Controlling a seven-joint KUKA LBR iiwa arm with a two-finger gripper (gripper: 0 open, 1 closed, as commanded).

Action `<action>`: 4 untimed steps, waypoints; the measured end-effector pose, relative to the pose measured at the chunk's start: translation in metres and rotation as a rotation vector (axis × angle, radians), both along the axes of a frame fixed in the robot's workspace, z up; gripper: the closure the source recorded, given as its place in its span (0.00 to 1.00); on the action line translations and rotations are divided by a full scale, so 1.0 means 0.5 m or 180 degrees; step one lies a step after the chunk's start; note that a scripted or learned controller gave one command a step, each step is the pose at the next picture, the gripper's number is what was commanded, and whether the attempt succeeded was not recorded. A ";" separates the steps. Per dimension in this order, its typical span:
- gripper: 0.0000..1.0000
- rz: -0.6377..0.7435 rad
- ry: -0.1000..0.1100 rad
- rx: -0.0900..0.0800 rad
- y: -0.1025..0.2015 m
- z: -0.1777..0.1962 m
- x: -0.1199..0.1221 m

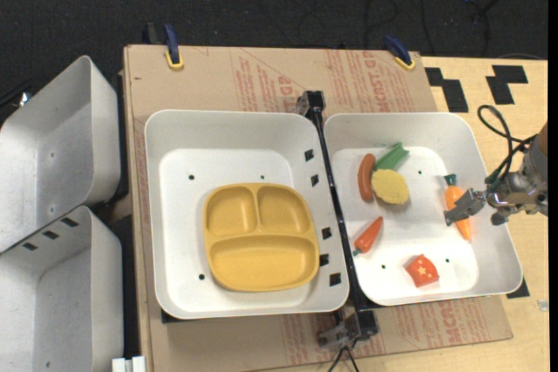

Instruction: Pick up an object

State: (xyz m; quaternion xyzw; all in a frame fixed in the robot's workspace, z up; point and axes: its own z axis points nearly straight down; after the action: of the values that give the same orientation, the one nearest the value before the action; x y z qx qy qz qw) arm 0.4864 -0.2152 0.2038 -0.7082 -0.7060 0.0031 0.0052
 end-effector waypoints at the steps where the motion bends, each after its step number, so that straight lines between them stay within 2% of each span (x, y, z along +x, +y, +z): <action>1: 0.00 0.0011 -0.0036 -0.0011 0.000 0.011 0.006; 3: 0.00 0.0004 -0.0021 -0.0003 0.013 -0.171 -0.017; 4: 0.00 0.0007 -0.0028 -0.0005 0.015 -0.227 -0.018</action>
State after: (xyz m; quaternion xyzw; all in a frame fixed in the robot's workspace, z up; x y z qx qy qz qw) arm 0.4775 -0.2077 0.0904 -0.7074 -0.7068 0.0006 0.0015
